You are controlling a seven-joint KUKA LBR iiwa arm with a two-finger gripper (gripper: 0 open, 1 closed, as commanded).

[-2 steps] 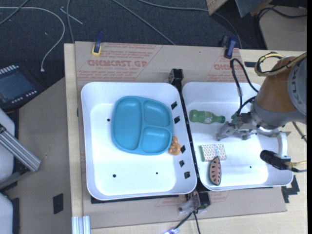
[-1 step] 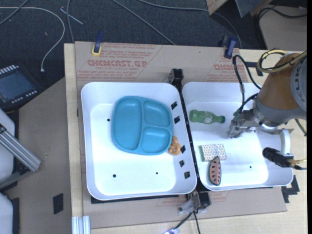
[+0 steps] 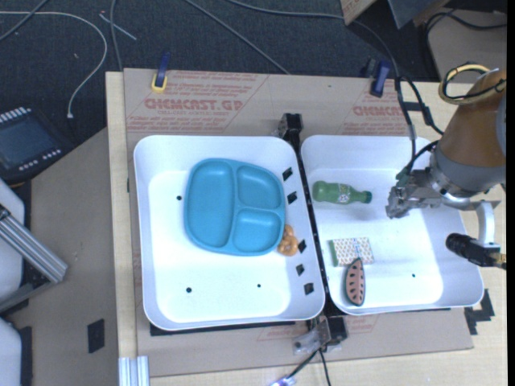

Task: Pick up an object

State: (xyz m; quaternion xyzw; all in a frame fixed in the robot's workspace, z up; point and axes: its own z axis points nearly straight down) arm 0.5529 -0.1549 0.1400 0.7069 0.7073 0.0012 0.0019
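Note:
In the right bin (image 3: 418,292) lie a green bottle (image 3: 340,192) on its side, a small patterned packet (image 3: 352,250) and a watermelon slice toy (image 3: 354,282). My gripper (image 3: 399,203) hangs over the right bin, a short way to the right of the green bottle, pointing down at the bin floor. Nothing shows between its fingers. The left bin (image 3: 161,288) holds a blue divided plate (image 3: 234,207) and a small orange piece (image 3: 287,240) at the plate's right edge.
A black divider (image 3: 299,207) with clips runs between the two bins. The arm's orange band (image 3: 476,131) and grey wrist cover the right bin's far right side. A cable (image 3: 414,103) runs across the cardboard base behind the bins.

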